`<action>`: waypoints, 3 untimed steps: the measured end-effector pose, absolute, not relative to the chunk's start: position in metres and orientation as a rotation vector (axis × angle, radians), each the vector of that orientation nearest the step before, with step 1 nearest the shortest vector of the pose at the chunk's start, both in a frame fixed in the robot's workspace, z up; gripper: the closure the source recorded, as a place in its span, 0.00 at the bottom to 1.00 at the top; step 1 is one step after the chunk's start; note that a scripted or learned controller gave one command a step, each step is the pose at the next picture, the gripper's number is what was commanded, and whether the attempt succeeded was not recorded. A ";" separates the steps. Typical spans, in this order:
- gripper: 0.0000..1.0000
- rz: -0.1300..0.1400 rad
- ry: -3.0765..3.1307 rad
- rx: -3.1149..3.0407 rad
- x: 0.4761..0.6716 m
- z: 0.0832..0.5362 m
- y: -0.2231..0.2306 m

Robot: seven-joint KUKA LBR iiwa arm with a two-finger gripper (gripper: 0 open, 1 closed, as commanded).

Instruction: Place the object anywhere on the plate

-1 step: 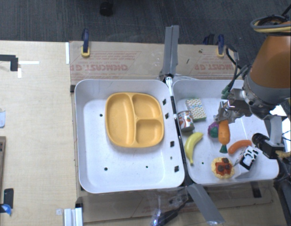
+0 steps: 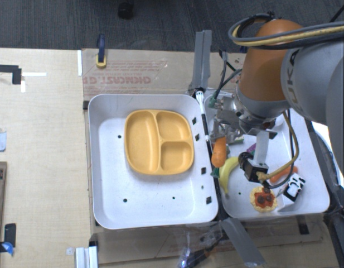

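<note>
the arm (image 2: 289,66), grey with an orange band, reaches in from the right and hangs over the right bin (image 2: 319,205), where the loose toy food is kept as a stock to pick from. the left bin (image 2: 105,205) is set aside as the drop zone: it carries just the yellow plate (image 2: 159,141), a three-section dish lying flat near its upper middle, open side up so anything lowered onto it will stay put. the gripper (image 2: 223,135) points down at the left edge of the right bin, close to the wall between the two bins. the carrot (image 2: 219,152), orange and upright, sits directly under the gripper, touching or nearly touching it; whether it is clamped or merely standing below cannot be told, nor can the gripper's state. a banana (image 2: 226,173) lies just below the carrot. a small pizza piece (image 2: 263,200) rests lower right. judged from this, the carrot is the thing to move, and it lies just right of the plate, across the wall.
</note>
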State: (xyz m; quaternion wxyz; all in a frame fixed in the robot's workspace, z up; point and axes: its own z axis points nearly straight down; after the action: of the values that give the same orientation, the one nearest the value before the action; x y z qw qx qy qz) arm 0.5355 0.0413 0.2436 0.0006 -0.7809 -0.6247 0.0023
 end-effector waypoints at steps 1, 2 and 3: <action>1.00 0.005 -2.233 -2.211 0.556 0.303 0.024; 1.00 0.006 -2.444 -1.971 0.585 0.226 0.071; 1.00 0.004 -2.457 -1.958 0.610 0.199 0.113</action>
State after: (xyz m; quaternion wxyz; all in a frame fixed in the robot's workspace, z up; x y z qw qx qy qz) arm 0.6100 0.1135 0.1994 0.0000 -0.6232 -0.7821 0.0013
